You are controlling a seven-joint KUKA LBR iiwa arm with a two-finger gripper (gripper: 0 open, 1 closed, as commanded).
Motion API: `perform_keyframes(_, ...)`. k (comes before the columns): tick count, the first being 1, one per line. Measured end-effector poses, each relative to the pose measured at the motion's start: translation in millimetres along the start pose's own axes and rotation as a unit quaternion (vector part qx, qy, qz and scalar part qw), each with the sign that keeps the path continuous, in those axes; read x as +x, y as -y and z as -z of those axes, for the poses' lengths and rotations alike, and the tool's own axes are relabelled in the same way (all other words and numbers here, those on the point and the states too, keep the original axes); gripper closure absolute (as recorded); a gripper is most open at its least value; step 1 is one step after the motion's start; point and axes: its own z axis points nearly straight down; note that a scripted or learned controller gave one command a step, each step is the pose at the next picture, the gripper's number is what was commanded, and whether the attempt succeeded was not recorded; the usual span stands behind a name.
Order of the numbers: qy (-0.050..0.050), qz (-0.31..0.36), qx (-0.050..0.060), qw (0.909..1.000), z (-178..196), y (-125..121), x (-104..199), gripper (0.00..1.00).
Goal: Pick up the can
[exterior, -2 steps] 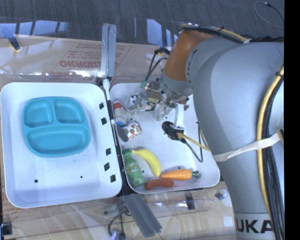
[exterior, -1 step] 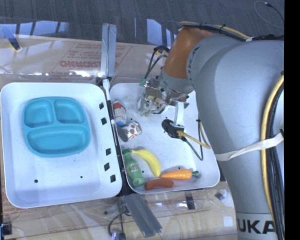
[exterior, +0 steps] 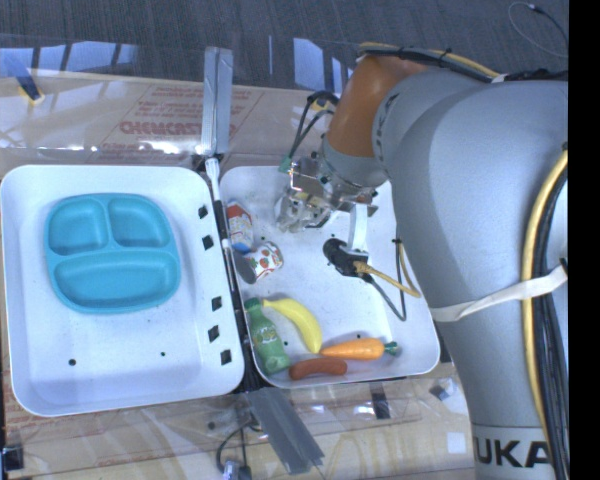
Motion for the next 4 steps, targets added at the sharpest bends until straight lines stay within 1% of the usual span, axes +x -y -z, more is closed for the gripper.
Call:
perform_keyframes(1,0.003,-0.088,-0.023,0.9959,-16.1,97.7,-12.1,0.00)
perform_keyframes(2,0.003,-0.103,-0.023,0.9944,-10.7,101.0,-88.1,0.00)
perform_keyframes(3,0.000,-0.215,-0.024,0.9763,18.9,12.2,-20.0,0.00)
perform_keyframes(4,-0.002,-0.270,-0.025,0.9624,292.2,76.4,-80.4,0.00)
